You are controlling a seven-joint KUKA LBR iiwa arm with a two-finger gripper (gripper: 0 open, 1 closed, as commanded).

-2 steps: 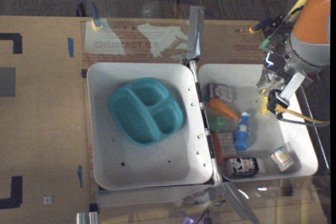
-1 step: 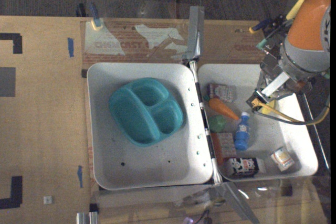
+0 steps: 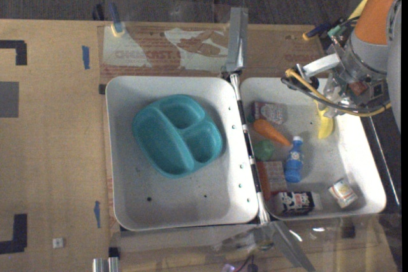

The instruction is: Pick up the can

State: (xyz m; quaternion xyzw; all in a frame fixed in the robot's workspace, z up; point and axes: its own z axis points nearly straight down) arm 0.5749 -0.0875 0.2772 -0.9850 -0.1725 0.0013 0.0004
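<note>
Closest to us, in the right bin (image 3: pixel 373 162), we see a little carton (image 3: pixel 294 202) with black and white patches like a cow. It lies flat by the near wall, and we cannot read its writing. Just to its right, in the bin's near right corner, is the can (image 3: pixel 343 193). It is small, round and pale with some orange on it, and it sits tilted. Its label is too small for us to read.

A bit farther back a blue bottle (image 3: pixel 294 160) with a white cap lies beside a flat reddish box (image 3: pixel 271 174). Behind those we see a round green thing (image 3: pixel 264 150), then a smooth orange carrot (image 3: pixel 271 132), then a white and red packet (image 3: pixel 271 113) with blurry print. A yellow banana (image 3: pixel 326 127) lies by the far right side.

In the left bin (image 3: pixel 121 156) we see a teal plate (image 3: pixel 178 134). It looks like smooth plastic and has three hollow parts.

The gripper (image 3: pixel 336 95) hangs over the far end of the right bin, near the banana and well apart from the can. Wires crowd around it, so we cannot tell if it is gripping or let go.

Behind the bins lies brown cardboard (image 3: pixel 166 48) with faint letters we cannot read
</note>
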